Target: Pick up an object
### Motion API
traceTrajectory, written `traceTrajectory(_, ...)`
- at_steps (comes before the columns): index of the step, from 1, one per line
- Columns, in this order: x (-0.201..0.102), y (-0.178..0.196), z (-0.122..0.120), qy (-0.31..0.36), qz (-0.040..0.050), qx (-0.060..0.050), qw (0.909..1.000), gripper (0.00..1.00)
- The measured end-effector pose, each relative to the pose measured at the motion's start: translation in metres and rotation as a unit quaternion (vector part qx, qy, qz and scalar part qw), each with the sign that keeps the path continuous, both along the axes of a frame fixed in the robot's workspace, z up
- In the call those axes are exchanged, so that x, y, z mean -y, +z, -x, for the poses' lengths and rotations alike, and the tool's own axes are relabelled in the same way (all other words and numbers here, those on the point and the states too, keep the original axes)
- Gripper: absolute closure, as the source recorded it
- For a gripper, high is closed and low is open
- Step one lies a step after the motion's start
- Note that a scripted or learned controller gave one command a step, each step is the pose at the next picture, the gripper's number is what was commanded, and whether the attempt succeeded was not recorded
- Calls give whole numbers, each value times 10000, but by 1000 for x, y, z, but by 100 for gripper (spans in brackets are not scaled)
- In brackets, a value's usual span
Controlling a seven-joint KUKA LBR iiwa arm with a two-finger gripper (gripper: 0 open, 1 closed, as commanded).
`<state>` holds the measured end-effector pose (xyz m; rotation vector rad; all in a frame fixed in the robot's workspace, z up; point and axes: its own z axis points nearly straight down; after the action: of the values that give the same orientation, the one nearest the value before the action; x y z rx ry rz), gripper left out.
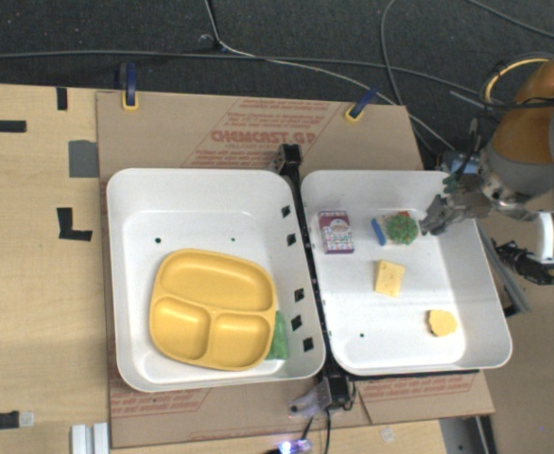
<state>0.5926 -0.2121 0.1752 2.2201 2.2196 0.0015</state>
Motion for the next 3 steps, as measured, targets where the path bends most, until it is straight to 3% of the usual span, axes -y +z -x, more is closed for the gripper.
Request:
traceTrajectory(2,8,84,1,8,-2,-7,10000,100)
traceTrajectory(3,-46,87,-15,23,-2,-11,10000,100)
